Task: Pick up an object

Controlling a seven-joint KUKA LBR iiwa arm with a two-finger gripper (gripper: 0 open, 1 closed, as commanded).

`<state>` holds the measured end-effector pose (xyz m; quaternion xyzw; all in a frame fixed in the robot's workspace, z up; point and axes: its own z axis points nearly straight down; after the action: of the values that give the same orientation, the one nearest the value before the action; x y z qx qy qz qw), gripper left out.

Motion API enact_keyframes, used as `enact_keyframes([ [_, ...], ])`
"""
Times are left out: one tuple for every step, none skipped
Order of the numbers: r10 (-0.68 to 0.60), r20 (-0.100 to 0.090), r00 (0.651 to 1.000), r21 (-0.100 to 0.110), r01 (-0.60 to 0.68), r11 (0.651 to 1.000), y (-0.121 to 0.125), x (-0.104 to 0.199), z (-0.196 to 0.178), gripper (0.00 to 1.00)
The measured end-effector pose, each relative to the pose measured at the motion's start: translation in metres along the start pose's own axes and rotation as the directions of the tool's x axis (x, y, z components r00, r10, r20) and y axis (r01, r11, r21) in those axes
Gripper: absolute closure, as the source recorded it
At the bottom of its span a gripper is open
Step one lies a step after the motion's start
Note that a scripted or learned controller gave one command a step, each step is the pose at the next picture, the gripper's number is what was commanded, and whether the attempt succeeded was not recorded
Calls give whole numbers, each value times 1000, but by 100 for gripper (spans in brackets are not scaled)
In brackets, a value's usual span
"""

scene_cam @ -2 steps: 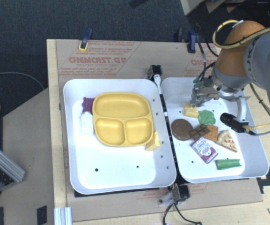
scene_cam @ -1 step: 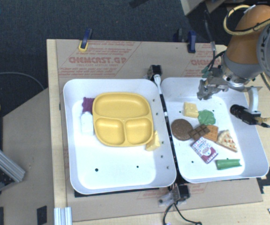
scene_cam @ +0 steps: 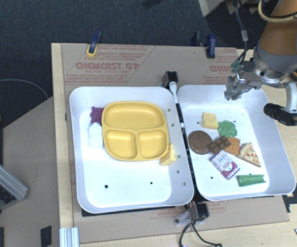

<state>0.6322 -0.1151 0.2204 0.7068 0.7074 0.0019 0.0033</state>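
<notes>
My gripper (scene_cam: 234, 90) hangs over the far rim of the right bin (scene_cam: 272, 138), with nothing visible in it. Nearer the camera, in that bin, lie a yellow cheese block (scene_cam: 209, 120), a green leafy piece (scene_cam: 227, 128), a round brown cookie (scene_cam: 199, 142), a chocolate bar (scene_cam: 219, 145), an orange piece (scene_cam: 232, 147), a pizza slice (scene_cam: 250, 155), a maroon packet (scene_cam: 224, 164) and a green pod (scene_cam: 250, 179). The cheese block lies closest to the gripper, with a clear gap between them.
The left bin (scene_cam: 122, 189) holds a yellow divided plate (scene_cam: 135, 130), a purple item (scene_cam: 96, 114), a white bottle (scene_cam: 95, 136) and a yellow scrap (scene_cam: 168, 157). A black clamp (scene_cam: 170, 79) sits between the bins at the far side. The arm's black side part (scene_cam: 279, 112) overhangs the right bin's right rim.
</notes>
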Motion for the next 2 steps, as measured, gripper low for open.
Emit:
enact_keyframes([
  [-5, -5, 1000, 10, 5, 1000, -8, 60, 1, 100],
  [-5, -3, 1000, 4, 5, 1000, -5, 109, -11, 100],
])
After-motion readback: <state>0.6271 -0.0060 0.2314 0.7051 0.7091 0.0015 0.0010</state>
